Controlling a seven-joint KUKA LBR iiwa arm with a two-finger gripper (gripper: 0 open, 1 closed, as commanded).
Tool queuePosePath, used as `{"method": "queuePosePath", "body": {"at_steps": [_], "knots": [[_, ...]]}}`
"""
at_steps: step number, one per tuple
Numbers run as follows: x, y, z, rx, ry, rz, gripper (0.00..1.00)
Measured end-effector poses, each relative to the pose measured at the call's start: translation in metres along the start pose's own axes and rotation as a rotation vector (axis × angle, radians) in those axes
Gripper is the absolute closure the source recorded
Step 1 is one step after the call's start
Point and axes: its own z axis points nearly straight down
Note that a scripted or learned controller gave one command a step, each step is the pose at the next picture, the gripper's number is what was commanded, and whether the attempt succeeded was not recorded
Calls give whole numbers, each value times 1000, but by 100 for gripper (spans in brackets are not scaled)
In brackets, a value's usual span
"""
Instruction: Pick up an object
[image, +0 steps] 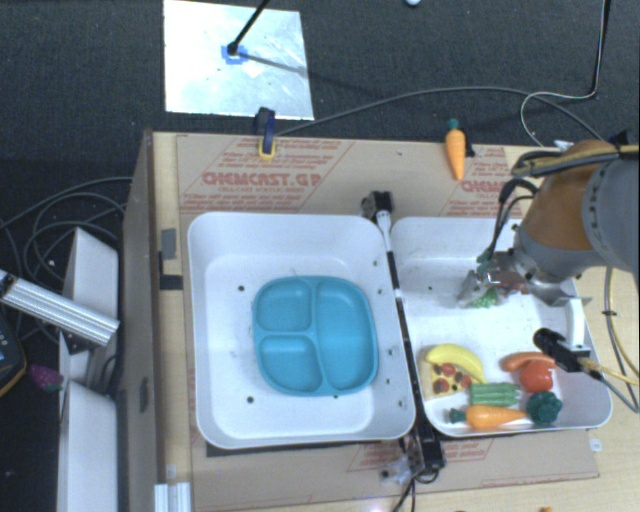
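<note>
Grey arm (612, 205), orange band (556, 215), black cables.

Even overhead light, soft focus, glare on the foil sheet (238, 58).

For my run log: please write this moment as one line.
arm: over right bin | gripper: low, on green item | grasp: unclear | blue plate: left bin

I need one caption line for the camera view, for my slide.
The gripper reaches into the right bin of toy food; the left bin holds a blue tray.
</note>
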Motion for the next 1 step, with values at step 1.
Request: {"method": "queuePosePath", "body": {"at_steps": [1], "knots": [[65, 19, -91, -2, 1, -1, 100]]}}
